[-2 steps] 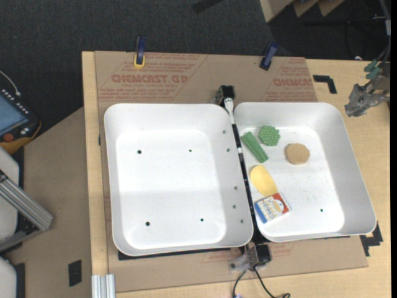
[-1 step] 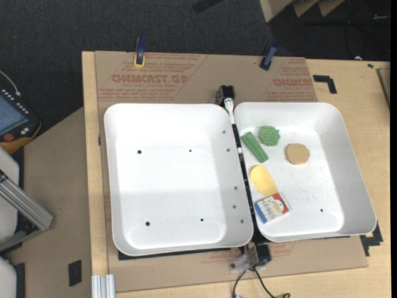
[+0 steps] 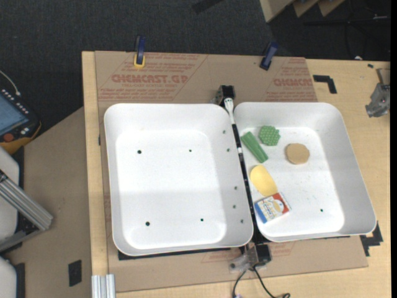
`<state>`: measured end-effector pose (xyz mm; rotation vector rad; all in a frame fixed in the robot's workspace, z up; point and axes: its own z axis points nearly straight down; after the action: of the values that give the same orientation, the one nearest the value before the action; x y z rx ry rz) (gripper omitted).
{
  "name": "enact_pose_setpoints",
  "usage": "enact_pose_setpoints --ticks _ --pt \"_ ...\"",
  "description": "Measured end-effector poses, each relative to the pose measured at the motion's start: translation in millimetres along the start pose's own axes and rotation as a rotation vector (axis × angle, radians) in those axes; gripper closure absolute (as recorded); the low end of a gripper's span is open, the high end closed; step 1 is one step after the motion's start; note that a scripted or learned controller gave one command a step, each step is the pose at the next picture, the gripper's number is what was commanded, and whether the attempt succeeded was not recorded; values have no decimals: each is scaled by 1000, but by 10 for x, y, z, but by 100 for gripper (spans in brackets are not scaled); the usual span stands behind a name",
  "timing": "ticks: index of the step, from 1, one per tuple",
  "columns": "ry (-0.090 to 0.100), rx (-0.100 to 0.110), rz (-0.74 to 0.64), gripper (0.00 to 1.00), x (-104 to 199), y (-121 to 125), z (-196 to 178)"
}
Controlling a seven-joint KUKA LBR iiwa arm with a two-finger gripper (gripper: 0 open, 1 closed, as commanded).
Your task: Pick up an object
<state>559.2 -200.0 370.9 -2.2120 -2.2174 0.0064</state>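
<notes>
The right bin (image 3: 338, 185) holds several small items along its left side. A green bumpy round piece (image 3: 268, 135) lies next to a green stick (image 3: 254, 146). To their right rests a tan round disc (image 3: 298, 153). Nearer the front are a yellow oval object (image 3: 262, 180) and a small blue, red and white packet (image 3: 272, 207). A grey part of my gripper (image 3: 377, 100) pokes in at the far right edge, outside the bin and well away from every item.
The left bin (image 3: 167, 185) shows bare white floor with a few dark dots. Both bins sit on a cardboard sheet (image 3: 186, 73) held by a blue-and-yellow clamp (image 3: 140, 52) and a blue clamp (image 3: 269, 54) at the back. A metal rail (image 3: 25, 203) lies off the bench at left.
</notes>
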Motion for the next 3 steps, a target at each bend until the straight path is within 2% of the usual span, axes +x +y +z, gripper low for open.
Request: enact_pose_setpoints --ticks 1,2,3 --pt "-10 -23 7 100 -243 -653 -1165" --pt "-1 -2 2 100 -157 -356 1" --pt "-9 -21 5 100 -247 -813 -861"
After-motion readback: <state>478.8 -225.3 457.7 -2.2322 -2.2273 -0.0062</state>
